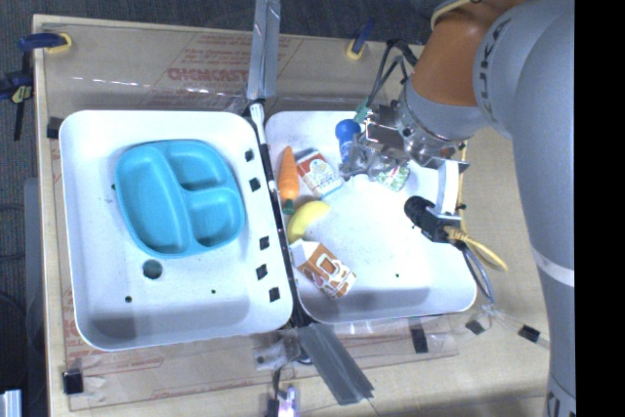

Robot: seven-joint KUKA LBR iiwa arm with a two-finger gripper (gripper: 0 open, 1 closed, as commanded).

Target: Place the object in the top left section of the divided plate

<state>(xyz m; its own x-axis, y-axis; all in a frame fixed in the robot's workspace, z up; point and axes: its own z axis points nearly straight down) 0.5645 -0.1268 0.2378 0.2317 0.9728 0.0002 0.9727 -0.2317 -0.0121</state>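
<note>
Divided plate [179, 195], blue, lying in the left bin [88, 288], well apart from the fingers [369, 151], far off to their left across the ridge between the two bins; top left section [146, 200] being the farthest compartment from the fingers, the two smaller sections lying nearer; exact naming of that section judged from the camera's slant, so somewhat uncertain.

Fingers low over the upper part of the right bin [391, 293], buried among clutter; spread of the fingers not readable from this view, nothing clearly seen between them, so no hold claimed.

Blue object [346, 130] just beside the fingers, on their left and slightly up; green-and-white packet [395, 176] just beside them on the right, slightly below; red-and-white carton [316, 173] near, down and left; carrot [288, 173] farther left, long axis running up-down along the bin wall; banana [307, 218] below the carrot, long axis slanting; orange-and-white carton [325, 271] well below the fingers.

Which object is meant: not settled by the task line; blue object and packet judged the likeliest, being nearest.

Relation that matters: target lies left of the fingers, past the bin ridge; any carry would need lift enough to clear that ridge, then a long leftward travel.
</note>
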